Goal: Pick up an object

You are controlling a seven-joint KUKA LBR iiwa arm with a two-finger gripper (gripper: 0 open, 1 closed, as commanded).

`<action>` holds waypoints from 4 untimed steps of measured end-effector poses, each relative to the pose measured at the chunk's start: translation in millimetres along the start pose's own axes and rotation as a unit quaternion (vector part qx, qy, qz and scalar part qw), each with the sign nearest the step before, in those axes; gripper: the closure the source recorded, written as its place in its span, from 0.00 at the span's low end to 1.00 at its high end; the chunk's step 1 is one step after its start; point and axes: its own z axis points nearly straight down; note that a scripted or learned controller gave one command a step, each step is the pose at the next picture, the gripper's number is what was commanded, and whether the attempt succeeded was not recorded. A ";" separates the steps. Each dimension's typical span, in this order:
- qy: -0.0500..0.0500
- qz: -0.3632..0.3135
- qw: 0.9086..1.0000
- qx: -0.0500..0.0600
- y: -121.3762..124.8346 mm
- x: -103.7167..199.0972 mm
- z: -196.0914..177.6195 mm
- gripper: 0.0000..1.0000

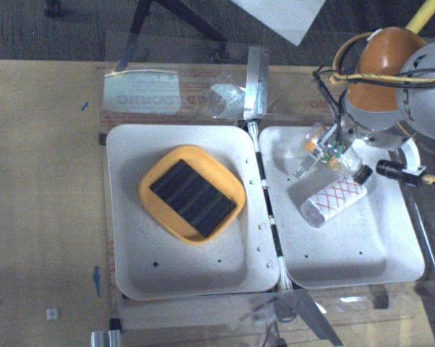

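Observation:
A white roll with a red lattice pattern [334, 199] lies tilted in the right bin [362, 255], near its middle. My gripper [308, 163] hangs over the upper part of that bin, just up and left of the roll, and nothing shows in its grasp. A yellow-orange block with a ribbed black top [192, 193] rests in the middle of the left bin [131, 259].
Crumpled clear plastic [228, 98] and a metal bracket [256, 84] sit on the bench behind the bins. A strip of screws [264, 194] marks the divide between the bins. The grey arm with its orange band [384, 60] comes in from the upper right.

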 end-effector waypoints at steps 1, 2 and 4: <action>-0.001 -0.049 0.999 -0.002 12.5 10.0 -70.1 1.00; 0.001 -0.038 0.999 -0.001 1.9 2.0 -19.1 1.00; 0.000 -0.253 0.968 -0.002 29.4 40.3 -86.4 1.00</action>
